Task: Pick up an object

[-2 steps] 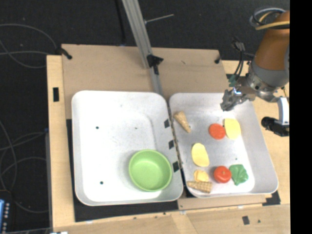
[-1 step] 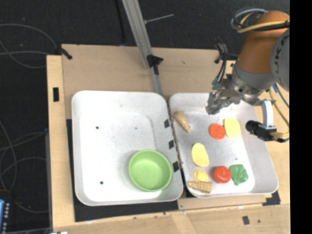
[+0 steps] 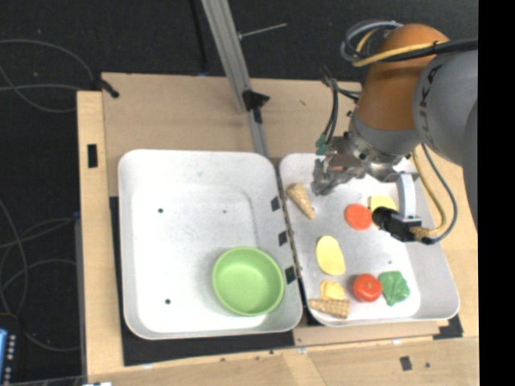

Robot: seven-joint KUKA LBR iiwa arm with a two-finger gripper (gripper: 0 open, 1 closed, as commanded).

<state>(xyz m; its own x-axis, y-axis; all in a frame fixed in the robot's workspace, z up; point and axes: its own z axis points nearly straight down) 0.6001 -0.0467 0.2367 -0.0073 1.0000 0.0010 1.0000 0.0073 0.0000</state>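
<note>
In the right bin point(image 3: 430, 273) lie several toy foods: a tan cone-shaped piece point(image 3: 301, 201) at the left wall, an orange-red round piece point(image 3: 359, 216), a pale yellow oval point(image 3: 330, 255), a red tomato point(image 3: 367, 287), a green leafy piece point(image 3: 393, 287), a waffle-patterned cone point(image 3: 331, 306) and a small yellow block point(image 3: 331, 289). A yellow item point(image 3: 381, 204) peeks out beside a black part. My gripper point(image 3: 326, 177) hangs over the bin's far left corner, just up and right of the tan cone. Nothing shows between its fingers.
The left bin point(image 3: 161, 215) holds a green bowl point(image 3: 248, 281) near its front right corner. A slanted metal pole point(image 3: 232, 55) rises behind the bins. A black clip and cables point(image 3: 402, 225) hang from the arm over the right bin.
</note>
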